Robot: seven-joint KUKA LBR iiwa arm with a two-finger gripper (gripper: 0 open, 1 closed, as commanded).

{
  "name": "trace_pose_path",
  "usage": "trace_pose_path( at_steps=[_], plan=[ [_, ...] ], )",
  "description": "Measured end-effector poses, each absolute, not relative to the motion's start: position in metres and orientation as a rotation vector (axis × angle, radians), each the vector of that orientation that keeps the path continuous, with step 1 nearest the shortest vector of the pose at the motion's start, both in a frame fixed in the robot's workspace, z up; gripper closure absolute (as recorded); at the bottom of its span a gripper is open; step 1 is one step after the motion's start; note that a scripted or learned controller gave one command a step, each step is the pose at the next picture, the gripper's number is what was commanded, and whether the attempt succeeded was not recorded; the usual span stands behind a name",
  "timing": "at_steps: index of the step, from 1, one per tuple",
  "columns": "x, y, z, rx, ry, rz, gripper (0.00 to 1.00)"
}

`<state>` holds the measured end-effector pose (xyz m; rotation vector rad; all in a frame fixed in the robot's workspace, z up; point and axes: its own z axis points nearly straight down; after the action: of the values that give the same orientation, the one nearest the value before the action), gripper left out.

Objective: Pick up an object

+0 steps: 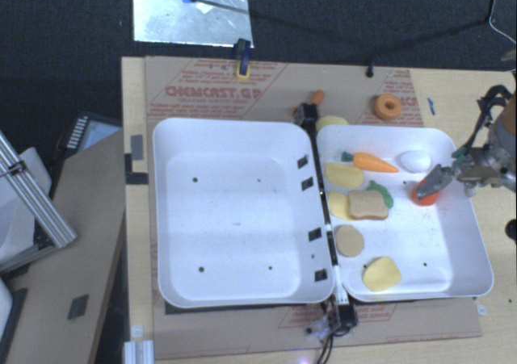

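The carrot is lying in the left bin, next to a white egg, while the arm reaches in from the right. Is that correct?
Not quite. The carrot lies in the right bin, not the left bin. The camera view shows it there next to the white egg, with the gripper coming in from the right, as you said.

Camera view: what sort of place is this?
Likely a robot grasping test bench: two shallow white plastic bins clamped together on cardboard, toy food like an orange plastic carrot, and a grey gripper reaching in.
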<state>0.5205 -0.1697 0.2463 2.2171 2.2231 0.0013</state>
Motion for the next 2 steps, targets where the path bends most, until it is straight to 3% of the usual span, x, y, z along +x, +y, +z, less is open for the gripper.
trace_pose_path(
  at_steps=[1,2],
  plan=[
    [0.515,-0.124,0.093,2.223,2.239,-0.008,0.0],
    [0.572,-0.092,0.085,2.209,2.228,0.006,0.0]
  ],
)
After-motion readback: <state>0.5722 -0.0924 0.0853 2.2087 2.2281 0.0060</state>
